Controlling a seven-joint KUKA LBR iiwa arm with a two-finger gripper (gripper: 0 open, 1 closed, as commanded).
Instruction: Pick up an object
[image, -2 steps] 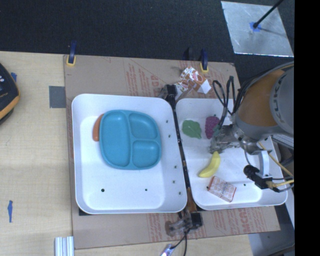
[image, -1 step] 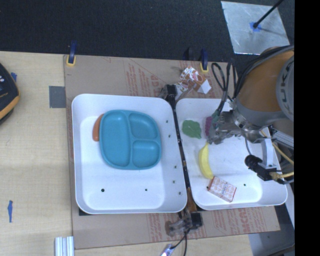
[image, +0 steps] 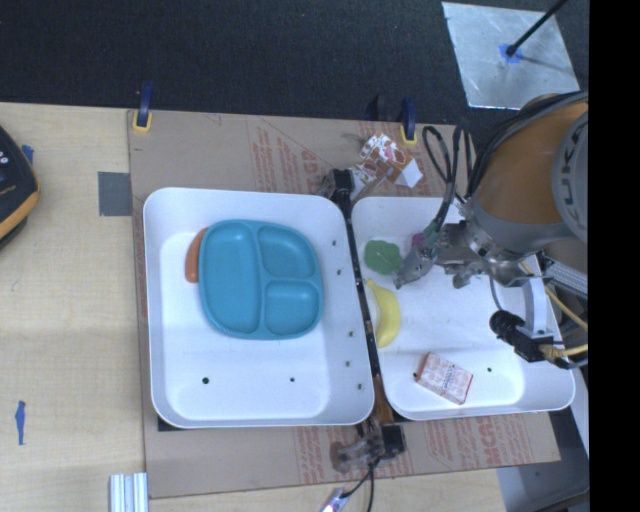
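Gripper (image: 412, 268) was in the right bin (image: 500, 400), fingers spread w/ nothing between, green object (image: 381, 255) just left of the tips, banana (image: 385, 313) below.

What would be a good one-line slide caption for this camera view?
Robot gripper hovers over the right bin beside a green object, banana and small packet.

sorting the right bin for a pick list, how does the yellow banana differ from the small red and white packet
The banana is plain yellow and curved; the packet is flat, squarish, red and white with print. The banana lies against the right bin's left wall, close below the green object; the packet lies nearer the bin's front edge, apart from other items. The banana is the longer of the two. Both lie flat on the bin floor, clear of the gripper.
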